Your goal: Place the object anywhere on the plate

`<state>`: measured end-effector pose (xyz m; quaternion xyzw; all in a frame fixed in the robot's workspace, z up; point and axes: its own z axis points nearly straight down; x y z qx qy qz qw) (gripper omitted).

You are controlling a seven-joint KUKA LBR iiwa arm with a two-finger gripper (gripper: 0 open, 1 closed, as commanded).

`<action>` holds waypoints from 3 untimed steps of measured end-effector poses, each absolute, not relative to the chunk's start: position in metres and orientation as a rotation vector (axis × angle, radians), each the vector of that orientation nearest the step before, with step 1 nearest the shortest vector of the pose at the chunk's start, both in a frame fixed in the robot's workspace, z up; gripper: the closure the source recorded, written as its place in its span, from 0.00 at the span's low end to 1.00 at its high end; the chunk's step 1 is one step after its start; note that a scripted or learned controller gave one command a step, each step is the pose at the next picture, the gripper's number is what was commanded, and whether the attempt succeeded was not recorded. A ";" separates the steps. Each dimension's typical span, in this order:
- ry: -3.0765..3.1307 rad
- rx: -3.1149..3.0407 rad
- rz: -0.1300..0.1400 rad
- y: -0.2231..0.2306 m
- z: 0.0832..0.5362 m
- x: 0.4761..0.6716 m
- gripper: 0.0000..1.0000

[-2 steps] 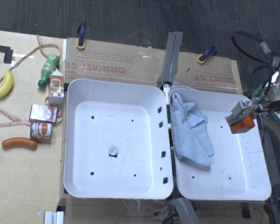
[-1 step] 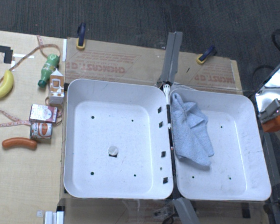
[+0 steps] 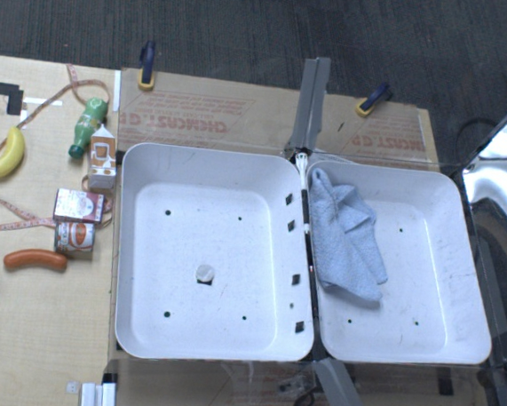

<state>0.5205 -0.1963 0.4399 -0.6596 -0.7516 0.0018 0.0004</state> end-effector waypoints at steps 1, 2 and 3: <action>-2.465 -1.947 0.005 -0.222 0.440 0.560 1.00; -2.427 -1.994 0.005 -0.222 0.440 0.569 1.00; -2.377 -2.053 0.004 -0.222 0.440 0.581 1.00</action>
